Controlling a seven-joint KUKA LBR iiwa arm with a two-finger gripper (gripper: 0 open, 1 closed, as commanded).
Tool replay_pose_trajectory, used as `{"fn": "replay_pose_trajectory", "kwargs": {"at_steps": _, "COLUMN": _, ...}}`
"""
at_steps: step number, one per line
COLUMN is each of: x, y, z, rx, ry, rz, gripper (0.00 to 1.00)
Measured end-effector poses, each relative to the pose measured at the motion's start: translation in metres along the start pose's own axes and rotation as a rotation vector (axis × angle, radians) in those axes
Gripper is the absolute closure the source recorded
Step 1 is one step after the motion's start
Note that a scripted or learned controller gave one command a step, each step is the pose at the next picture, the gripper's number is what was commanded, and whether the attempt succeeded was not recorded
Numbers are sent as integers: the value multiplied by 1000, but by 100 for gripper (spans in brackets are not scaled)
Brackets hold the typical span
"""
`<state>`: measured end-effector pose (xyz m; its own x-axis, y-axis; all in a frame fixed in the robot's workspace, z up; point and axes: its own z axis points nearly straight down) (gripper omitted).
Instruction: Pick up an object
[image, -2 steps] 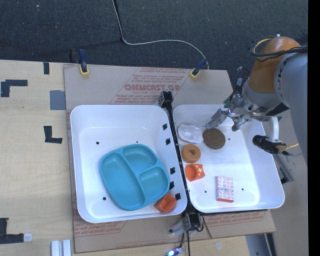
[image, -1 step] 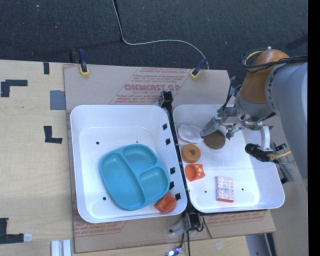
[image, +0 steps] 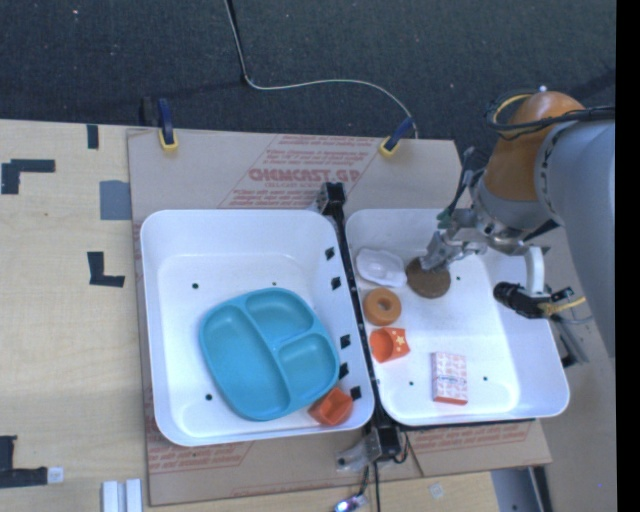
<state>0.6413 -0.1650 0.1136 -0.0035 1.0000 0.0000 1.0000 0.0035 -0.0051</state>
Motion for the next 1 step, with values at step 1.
{"fn": "replay_pose_trajectory", "kwargs": {"at_steps": 1, "x": 2, "y": 4, "z": -42, "rx": -7, "ry": 0, "rz": 1, "gripper": 100}}
